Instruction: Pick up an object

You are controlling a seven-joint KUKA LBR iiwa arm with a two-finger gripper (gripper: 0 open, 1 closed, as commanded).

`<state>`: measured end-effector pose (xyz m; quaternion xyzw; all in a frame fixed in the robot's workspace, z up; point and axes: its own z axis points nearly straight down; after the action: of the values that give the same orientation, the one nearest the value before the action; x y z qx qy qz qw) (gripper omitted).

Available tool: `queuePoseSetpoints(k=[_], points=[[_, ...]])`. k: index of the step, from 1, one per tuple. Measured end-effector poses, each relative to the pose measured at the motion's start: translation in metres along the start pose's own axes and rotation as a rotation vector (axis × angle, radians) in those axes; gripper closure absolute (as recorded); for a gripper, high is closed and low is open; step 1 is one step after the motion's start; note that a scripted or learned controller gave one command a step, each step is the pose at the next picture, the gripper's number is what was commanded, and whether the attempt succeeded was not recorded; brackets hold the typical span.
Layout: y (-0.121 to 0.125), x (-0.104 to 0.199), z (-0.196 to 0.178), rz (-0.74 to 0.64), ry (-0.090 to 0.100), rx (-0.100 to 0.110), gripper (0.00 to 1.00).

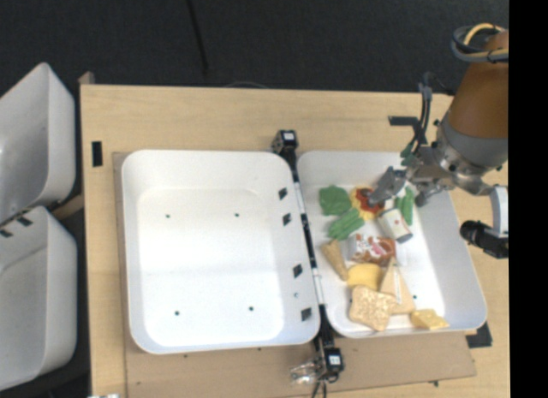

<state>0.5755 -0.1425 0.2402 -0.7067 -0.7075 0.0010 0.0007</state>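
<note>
Right now the gripper (396, 184) hangs over the far end of the right bin (454, 289), above a crowded heap of toy food (368, 255); whether its jaws are apart I cannot tell. Better, I'd say, to drop straight onto one piece standing free, such as the small white block (396, 223), than into the tangle.

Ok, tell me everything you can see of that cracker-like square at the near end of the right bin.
The cracker-like square is tan, flat and speckled, like a toy cracker. It lies tilted, one corner pointing at the near wall of the right bin. Yellow and cream wedge pieces crowd its far side, seemingly touching. The gripper is over the far end, apart from it.
</note>
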Motion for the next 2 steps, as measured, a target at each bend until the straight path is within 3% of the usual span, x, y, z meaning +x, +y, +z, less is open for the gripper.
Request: queuePoseSetpoints(k=[1,2], points=[[-0.015,0.030,0.135,-0.001,0.004,0.013,0.00],[-0.011,0.028,0.120,0.007,0.002,0.003,1.00]])
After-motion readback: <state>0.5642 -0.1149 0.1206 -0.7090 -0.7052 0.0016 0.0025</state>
